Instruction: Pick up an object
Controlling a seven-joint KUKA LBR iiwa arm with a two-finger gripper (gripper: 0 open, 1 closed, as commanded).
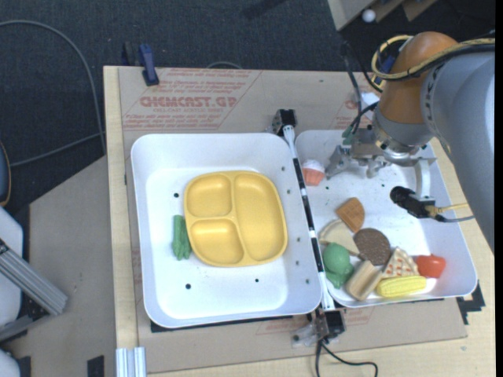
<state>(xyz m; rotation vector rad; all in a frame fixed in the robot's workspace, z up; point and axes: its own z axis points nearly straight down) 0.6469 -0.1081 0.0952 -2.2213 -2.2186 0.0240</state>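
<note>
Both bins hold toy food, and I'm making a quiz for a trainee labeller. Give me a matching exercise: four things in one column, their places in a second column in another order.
Things:
1. yellow divided plate
2. green pea pod
3. corn cob
4. gripper

Places:
A. near front edge of the right bin
B. over the back of the right bin
C. middle of the left bin
D. left bin, just left of the plate

Pairs: 1-C, 2-D, 3-A, 4-B
</note>
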